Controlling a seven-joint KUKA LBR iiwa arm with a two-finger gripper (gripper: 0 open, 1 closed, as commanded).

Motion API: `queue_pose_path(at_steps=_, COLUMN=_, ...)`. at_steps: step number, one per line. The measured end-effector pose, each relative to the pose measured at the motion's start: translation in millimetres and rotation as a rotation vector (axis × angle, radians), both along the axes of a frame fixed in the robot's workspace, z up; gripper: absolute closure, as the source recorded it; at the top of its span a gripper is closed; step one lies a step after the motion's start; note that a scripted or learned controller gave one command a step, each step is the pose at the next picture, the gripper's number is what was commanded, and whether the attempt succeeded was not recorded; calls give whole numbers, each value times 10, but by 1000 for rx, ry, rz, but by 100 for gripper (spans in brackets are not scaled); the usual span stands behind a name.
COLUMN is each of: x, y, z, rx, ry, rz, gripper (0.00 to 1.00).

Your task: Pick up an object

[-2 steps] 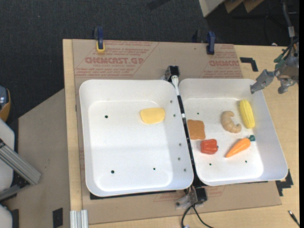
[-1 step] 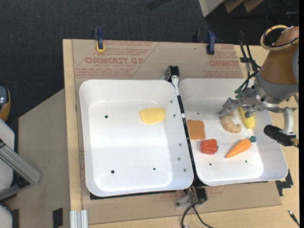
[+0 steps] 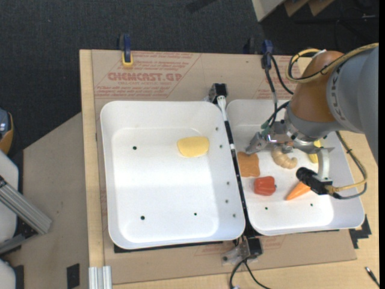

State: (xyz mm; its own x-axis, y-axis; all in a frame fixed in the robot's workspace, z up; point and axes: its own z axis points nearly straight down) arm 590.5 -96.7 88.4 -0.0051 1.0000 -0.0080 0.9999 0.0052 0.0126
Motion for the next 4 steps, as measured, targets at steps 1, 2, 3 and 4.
queue_pose_path(at_steps=1, x=-1, y=-81, z=12, rx=3, ry=0, rz=-5, gripper=0)
queue_pose_path(at_steps=2, x=-140, y=9, z=-8, rx=6, ry=7, rz=-7, gripper=0)
queue_pose_path(at_steps=3, x=-188, y=37, z=-10, rx=6, ry=7, rz=-7, gripper=0)
queue_pose_path(at_steps=4, x=-308, y=46, z=-14, rx=7, ry=8, rz=-6, gripper=0)
